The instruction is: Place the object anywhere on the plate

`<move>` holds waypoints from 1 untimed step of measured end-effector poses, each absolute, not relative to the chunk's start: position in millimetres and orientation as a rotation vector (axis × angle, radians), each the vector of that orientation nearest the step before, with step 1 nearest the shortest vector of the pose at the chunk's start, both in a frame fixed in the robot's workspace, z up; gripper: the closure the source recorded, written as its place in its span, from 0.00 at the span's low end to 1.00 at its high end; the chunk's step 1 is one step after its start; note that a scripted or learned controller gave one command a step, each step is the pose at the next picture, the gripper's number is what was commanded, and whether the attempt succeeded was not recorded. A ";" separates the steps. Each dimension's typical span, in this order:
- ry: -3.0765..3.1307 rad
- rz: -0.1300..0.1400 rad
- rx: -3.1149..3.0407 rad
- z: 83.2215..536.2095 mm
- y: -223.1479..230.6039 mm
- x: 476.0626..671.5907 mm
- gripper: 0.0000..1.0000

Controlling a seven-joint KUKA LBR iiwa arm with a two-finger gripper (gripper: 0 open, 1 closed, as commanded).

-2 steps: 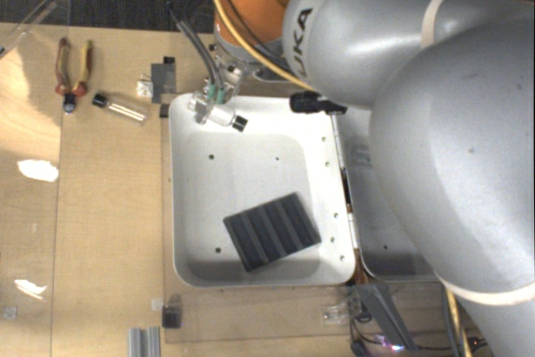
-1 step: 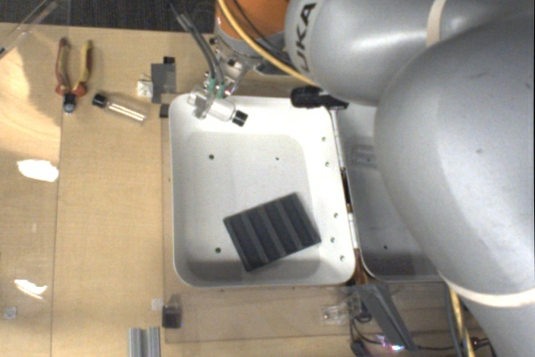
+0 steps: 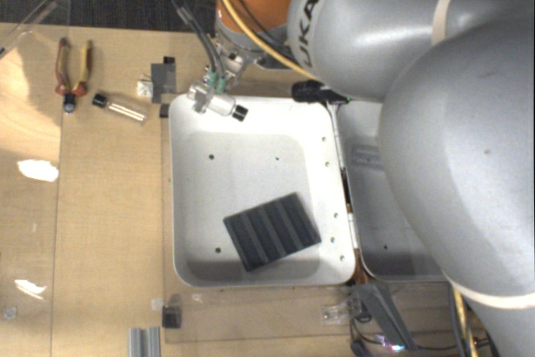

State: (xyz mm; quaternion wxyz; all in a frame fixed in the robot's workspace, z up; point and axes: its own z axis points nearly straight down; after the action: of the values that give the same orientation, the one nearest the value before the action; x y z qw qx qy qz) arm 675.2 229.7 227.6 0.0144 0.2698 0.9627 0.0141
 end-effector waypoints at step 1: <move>2.992 0.053 0.838 240.1 230.5 676.5 1.00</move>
State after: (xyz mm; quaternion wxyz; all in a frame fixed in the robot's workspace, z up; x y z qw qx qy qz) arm 676.5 230.5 240.1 0.0171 0.2697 0.9627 0.0169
